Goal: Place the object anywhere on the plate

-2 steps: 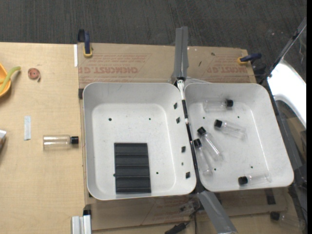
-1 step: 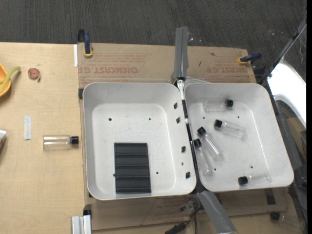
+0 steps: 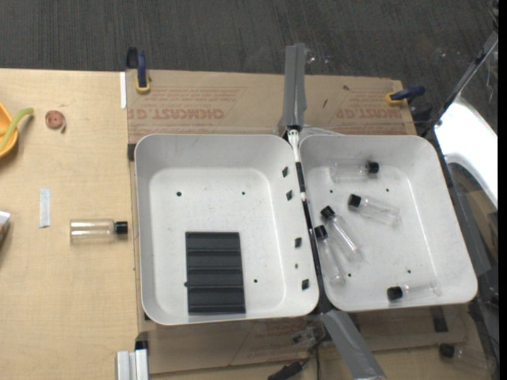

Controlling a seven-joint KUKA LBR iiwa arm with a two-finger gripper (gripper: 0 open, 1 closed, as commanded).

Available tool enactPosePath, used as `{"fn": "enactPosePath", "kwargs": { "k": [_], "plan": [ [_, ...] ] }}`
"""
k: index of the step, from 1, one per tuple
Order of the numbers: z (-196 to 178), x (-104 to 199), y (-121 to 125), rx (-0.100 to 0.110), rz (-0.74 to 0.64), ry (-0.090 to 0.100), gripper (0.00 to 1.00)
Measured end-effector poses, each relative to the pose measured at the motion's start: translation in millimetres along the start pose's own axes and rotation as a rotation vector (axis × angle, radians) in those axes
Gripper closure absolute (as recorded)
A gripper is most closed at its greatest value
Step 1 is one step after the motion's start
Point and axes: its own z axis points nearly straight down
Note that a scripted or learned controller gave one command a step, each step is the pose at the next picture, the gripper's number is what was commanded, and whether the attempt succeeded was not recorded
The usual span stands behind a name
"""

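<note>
On the right, in the right bin [image 3: 444, 180], we see five clear vials with black caps. One vial [image 3: 352, 169] lies near the back wall, a second vial [image 3: 374, 207] lies just in front of it, and a pair of vials [image 3: 337, 240] lies close together by the bin's left wall. The last vial [image 3: 412, 290] rests by the front rim. The black ribbed plate [image 3: 214, 273] sits in the left bin [image 3: 158, 212], towards its front, well apart from every vial, with the two bins' meeting walls between them. On the wooden bench [image 3: 63, 291], left of the bins, lie a stray vial [image 3: 97, 228], a small reddish disc [image 3: 54, 119] and a white strip [image 3: 44, 208]. We cannot tell how the gripper stands or whether it has hold of anything.
</note>
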Motion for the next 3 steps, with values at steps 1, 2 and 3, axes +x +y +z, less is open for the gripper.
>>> {"fn": "enactPosePath", "kwargs": {
  "k": [1, 2, 3],
  "plan": [
    [0.1, -1.2, -0.6, 0.001, 0.000, -0.001, 0.00],
    [-0.6, 0.3, -0.5, 0.000, 0.000, 0.001, 0.00],
    [-0.5, 4.2, 0.5, 0.000, -0.001, 0.001, 0.00]
  ]
}}
